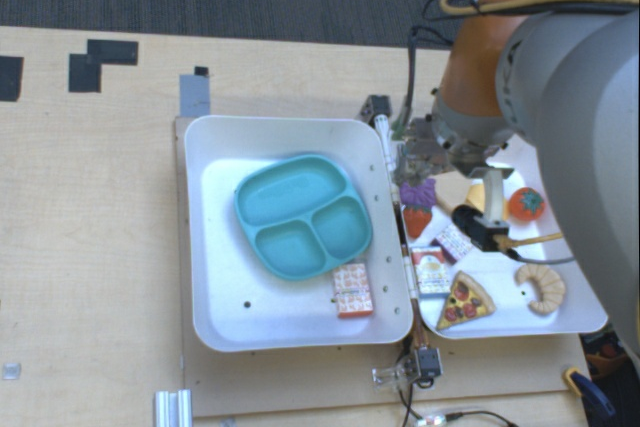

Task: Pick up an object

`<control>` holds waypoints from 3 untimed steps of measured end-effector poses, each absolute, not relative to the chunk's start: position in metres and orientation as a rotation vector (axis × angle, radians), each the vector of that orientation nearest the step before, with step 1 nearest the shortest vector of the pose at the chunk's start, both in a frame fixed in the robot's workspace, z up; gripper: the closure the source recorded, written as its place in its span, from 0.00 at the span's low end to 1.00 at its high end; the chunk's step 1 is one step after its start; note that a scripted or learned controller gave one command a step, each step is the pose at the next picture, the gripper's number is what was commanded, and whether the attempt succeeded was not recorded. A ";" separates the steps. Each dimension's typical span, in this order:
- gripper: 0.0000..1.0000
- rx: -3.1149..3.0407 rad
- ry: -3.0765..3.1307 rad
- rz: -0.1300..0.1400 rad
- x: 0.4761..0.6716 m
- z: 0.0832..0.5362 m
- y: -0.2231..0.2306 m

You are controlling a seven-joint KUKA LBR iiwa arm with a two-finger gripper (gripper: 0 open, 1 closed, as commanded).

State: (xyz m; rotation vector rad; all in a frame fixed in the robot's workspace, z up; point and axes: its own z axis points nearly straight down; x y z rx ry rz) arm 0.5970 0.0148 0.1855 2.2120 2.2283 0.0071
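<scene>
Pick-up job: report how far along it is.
Done: the arm has reached into the right bin, with the gripper low at its left edge, above the purple item and strawberry. In hand: nothing visibly held. Left: grasp and lift one; pizza slice and croissant lie untouched.

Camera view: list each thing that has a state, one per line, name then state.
Blue divided plate: flat in the left bin, compartments bare.
Small patterned packet: lying flat beside the plate, near the bin's right wall.
Pizza slice: lying flat in the right bin.
Croissant: lying flat, apart from the pizza slice.
Tomato: resting by the arm.
Gripper: low over the right bin; grasp unclear.
</scene>
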 end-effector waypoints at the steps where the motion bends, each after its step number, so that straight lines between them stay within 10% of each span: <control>1: 0.00 2.214 2.228 0.002 0.596 0.185 0.013; 2: 0.00 2.216 2.223 0.001 0.617 0.185 -0.076; 3: 0.00 2.213 2.220 0.004 0.559 0.087 -0.113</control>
